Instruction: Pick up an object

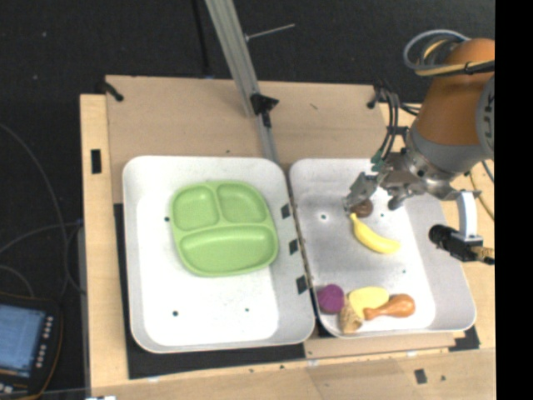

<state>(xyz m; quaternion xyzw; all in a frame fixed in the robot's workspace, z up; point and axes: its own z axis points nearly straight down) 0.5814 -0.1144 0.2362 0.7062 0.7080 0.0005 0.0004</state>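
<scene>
The step in hand looks like the approach: the arm [454, 98] reaches in from the right, and its gripper [372, 197] hangs over the far part of the right bin [321, 186], just above the brown stem end of the banana [374, 237]. Nothing can be seen held in the claw, and whether it is spread or pressed together cannot be told at this slant.

The banana is the likeliest target. It lies on the bin floor near the middle, running down and to the right from its stem, apart from the other things. The next move probably calls for a straight descent with the claw set across the fruit's narrow width, not along it, and a grip closer to the yellow middle than to the thin stem.

The bench [166, 115] is pale wood, standing on a dark floor. The left bin [150, 307] holds a green plate [223, 227] with three compartments. At the near edge of the right bin sit a yellow lump [368, 297], an orange piece [393, 307] touching it, and a purple ball [331, 297] just beside.
</scene>
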